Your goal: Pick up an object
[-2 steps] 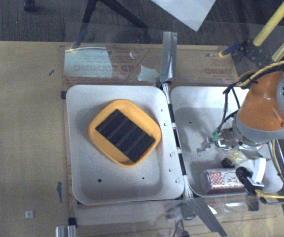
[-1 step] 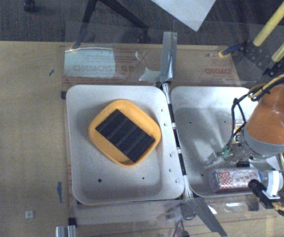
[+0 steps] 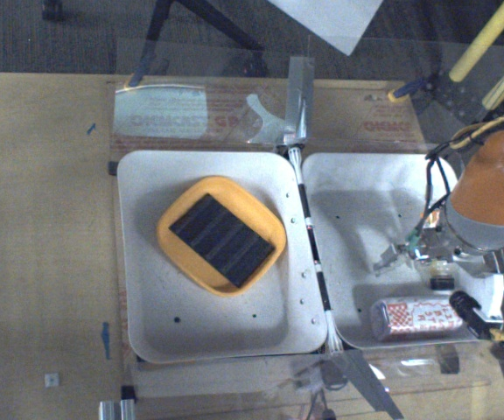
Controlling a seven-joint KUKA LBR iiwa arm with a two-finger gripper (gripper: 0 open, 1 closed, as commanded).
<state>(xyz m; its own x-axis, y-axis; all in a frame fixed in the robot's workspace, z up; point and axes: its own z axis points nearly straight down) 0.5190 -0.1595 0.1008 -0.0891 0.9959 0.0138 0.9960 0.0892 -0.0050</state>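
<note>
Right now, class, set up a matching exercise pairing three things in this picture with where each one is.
Things:
1. yellow tray with a dark ribbed insert
2. red-and-white patterned can
3. end effector

Places:
A. lying on its side in the right bin
B. over the right bin, above the can
C. in the left bin

Pairs: 1-C, 2-A, 3-B

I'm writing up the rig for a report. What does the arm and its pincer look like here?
The arm is grey with a rounded orange band above the wrist. Black cables loop along its side. The pincer is small, metallic and grey, with thin fingers.
</note>
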